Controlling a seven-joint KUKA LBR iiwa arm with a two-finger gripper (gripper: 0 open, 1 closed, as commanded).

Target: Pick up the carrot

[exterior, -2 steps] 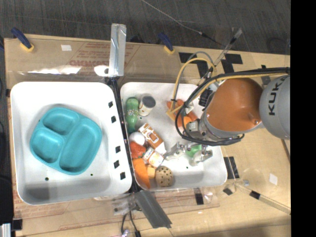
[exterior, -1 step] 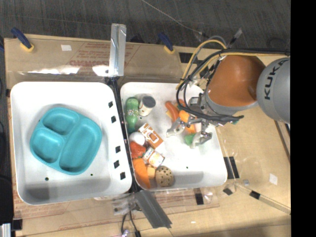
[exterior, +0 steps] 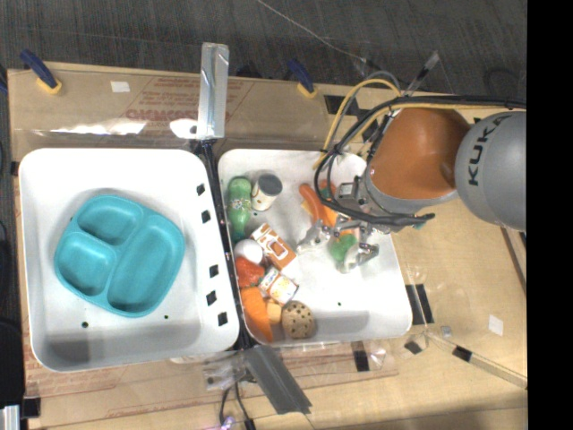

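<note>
Arm [exterior: 430,155] reaches in from the right, wrist hanging over the right bin [exterior: 380,307]. Left bin [exterior: 36,240] sits well off to the claw's left with a teal tray [exterior: 121,253] in it; not relevant to this move. Claw [exterior: 343,237] is low over the right bin's right-hand half, with a small green item [exterior: 343,251] directly at its tips. Can't tell how far the claw is open, or whether it has hold of anything: wrist and cables cover the tips. Carrot [exterior: 313,202] lies just up and left of the claw, close by, partly under the cable loop. Its long axis runs diagonally, upper-left to lower-right, with the lower end pointing toward the claw. So my read: the needed offset is a short shift up-left, and the closing direction should cross that diagonal, not run along it. Risk is grabbing the green item instead, since it's nearer the tips. Further left of the claw: a clutter of a green veg [exterior: 239,195], a small can [exterior: 267,186], packets [exterior: 273,245] and a cookie [exterior: 297,319]; all beyond the carrot, no interference expected.
</note>
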